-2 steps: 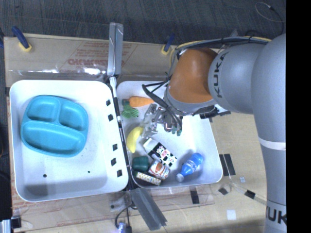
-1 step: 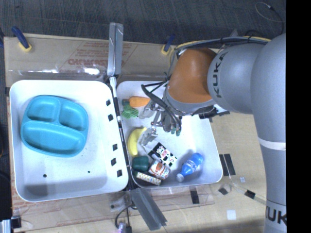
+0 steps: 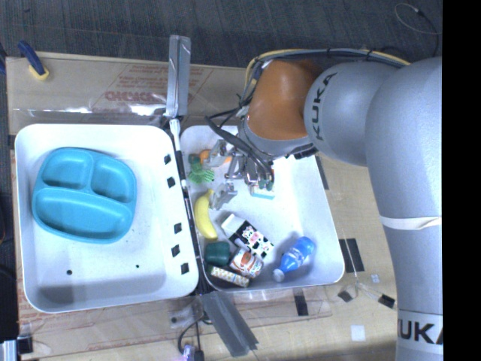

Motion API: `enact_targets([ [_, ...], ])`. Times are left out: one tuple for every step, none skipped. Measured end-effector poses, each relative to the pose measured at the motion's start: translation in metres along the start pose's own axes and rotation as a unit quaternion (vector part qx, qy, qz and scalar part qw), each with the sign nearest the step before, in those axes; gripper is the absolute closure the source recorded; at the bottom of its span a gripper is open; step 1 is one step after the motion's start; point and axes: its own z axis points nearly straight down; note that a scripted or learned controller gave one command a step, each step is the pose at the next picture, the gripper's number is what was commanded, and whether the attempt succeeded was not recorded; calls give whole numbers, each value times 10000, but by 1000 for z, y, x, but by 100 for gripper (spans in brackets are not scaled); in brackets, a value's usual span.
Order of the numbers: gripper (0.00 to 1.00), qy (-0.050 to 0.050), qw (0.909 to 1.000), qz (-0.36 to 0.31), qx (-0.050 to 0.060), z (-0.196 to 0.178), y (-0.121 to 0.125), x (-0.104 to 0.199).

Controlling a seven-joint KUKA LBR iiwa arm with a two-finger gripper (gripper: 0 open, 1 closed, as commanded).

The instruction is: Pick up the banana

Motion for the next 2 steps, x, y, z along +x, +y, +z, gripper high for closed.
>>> enact_targets([
  [0,-1,10000,1,0,0,0,0],
  [100,-23,10000,-19,3,-11,1,-1],
])
